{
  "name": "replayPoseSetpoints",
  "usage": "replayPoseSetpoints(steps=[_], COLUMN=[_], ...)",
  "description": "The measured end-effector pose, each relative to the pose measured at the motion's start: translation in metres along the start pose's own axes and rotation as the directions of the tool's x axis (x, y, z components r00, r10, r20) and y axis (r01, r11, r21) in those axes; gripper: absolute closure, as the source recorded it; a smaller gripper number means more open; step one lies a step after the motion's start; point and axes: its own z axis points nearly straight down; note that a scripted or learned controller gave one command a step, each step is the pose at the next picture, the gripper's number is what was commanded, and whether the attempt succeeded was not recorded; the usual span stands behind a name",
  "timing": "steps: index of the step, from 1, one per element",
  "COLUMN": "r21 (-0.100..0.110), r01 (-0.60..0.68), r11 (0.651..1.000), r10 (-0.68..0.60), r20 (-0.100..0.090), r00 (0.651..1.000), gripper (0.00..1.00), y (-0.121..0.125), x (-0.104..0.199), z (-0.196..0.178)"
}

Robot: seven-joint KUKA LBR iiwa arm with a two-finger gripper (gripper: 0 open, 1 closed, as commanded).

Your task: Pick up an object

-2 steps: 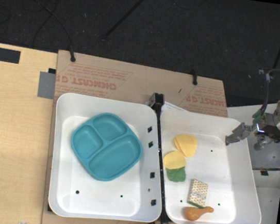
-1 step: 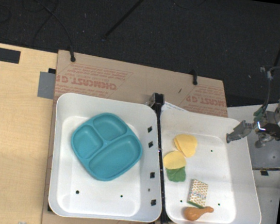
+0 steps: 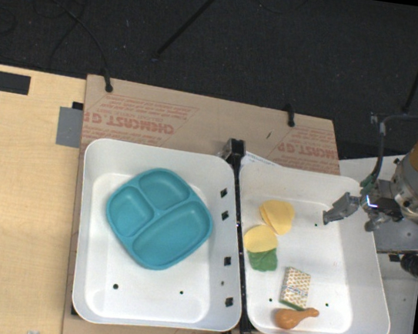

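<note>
My gripper [image 3: 358, 208] hangs over the far right part of the right bin [image 3: 359, 255], its fingers spread apart with nothing between them. The things I might pick lie nearer and to the left in that bin. The orange drumstick-shaped toy [image 3: 294, 317] lies with its long axis left to right, thin end pointing right. Just beyond it sits a patterned packet [image 3: 296, 287], long axis near to far. Two yellow pieces [image 3: 276, 215] and a green piece [image 3: 263, 259] lie further left.
</note>
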Motion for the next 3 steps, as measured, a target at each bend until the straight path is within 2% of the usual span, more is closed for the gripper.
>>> replayPoseSetpoints(steps=[1, 2, 3], r21=[0.000, 0.001, -0.002], r01=[0.000, -0.001, -0.003], r11=[1.000, 1.000, 1.000], r10=[0.000, 0.001, 0.003], r20=[0.000, -0.001, 0.001], r00=[1.000, 1.000, 1.000], gripper=[0.00, 0.00, 1.00], y=[-0.004, 0.001, 0.002], x=[0.007, 0.011, 0.010], z=[0.046, 0.109, 0.095])
